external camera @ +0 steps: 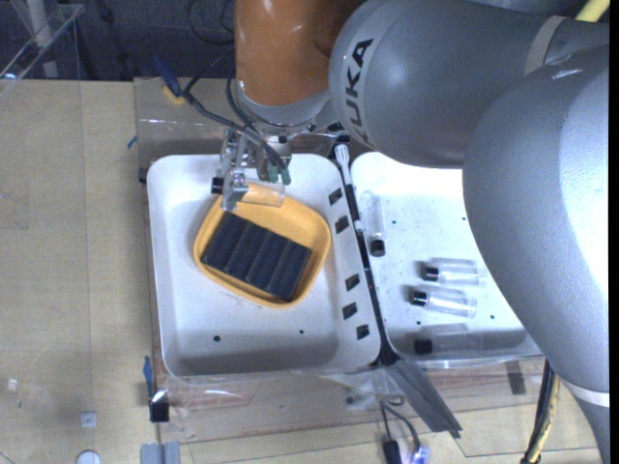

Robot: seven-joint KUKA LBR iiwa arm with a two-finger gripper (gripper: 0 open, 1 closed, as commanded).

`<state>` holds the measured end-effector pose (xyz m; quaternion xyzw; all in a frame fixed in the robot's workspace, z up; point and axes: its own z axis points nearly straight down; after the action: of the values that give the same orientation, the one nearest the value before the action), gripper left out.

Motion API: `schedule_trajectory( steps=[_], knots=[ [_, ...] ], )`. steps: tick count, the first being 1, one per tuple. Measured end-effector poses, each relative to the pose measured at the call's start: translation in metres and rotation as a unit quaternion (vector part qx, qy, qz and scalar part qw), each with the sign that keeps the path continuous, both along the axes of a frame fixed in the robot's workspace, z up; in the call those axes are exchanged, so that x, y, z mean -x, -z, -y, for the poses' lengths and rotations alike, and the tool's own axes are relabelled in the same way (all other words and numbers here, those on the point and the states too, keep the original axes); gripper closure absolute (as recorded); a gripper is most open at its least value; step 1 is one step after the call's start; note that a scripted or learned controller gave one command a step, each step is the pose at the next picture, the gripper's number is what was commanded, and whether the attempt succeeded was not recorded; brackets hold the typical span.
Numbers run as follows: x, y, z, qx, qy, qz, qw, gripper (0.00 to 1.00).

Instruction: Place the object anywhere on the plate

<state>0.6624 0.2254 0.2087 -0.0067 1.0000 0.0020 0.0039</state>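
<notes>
The gripper (253,177) hangs over the far edge of the yellow plate (302,222) in the left bin (174,259). Its fingers close on a clear vial (259,195), which lies across that edge of the plate, directly under the gripper. A dark ribbed pad (258,253) covers the plate below. Two more vials (447,286) lie well to the right, in the other bin (416,191).

- A pale wooden bench (68,259) carries two shallow white bins.
- The left bin (184,327) and right bin (426,191) sit touching, side by side.
</notes>
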Motion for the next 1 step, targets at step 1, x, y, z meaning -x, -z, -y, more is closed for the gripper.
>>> schedule_trajectory(
  steps=[1],
  knots=[
    [-0.0034,0.0329,-0.0026,0.0011,-0.055,-0.003,0.9985,1.0]
  ],
)
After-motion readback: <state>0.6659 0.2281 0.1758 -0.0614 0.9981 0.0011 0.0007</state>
